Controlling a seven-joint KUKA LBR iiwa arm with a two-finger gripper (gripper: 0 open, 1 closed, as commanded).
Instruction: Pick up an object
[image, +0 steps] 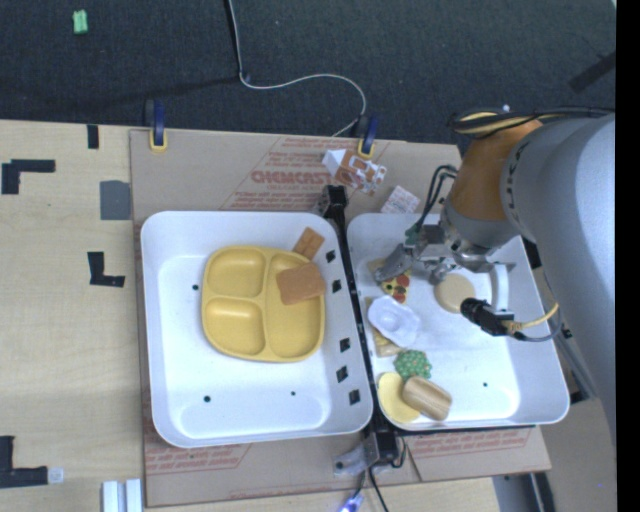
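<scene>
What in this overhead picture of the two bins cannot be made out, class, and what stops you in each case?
1. Pincer: the wrist hides it from above, so its grip is unreadable.
2. Small red-and-yellow item below it: too small to identify.
3. Yellow disc in the right bin: partly hidden under the tan roll.
4. Arm: cut off by the right edge.

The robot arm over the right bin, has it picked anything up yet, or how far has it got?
Done: the arm has its gripper low in the right bin, near a small red-and-yellow toy. In hand: nothing visibly between its fingers. Left: grasping and lifting something; the broccoli, bread roll and white cup lie untouched.
</scene>
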